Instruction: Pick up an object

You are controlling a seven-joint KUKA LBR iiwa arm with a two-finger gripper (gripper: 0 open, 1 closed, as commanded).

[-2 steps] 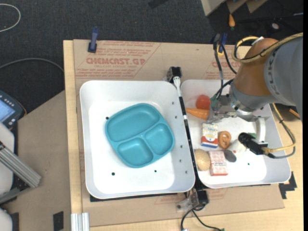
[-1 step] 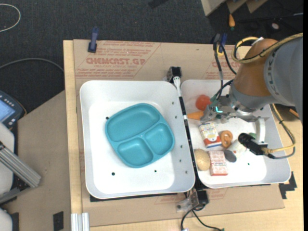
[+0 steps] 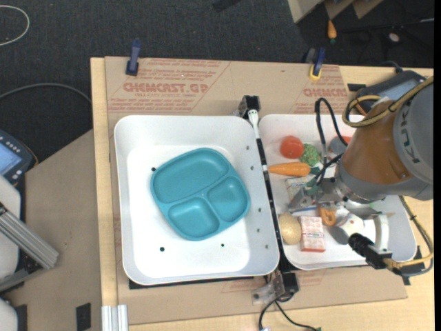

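Evidently nothing is lifted yet. The likely targets lie in the right bin: a tomato near its far left corner, a carrot just in front of it along the left wall, some greens beside the tomato, a potato and a small packet near the front left corner. The gripper hangs low over the bin's middle, close to the carrot and packet, but the arm covers it and I cannot tell whether it has hold of anything. By my reading, the grasp and lift are both left to do. The crowding may hinder a clean pick. In the left bin a teal tray lies near the middle, well apart.
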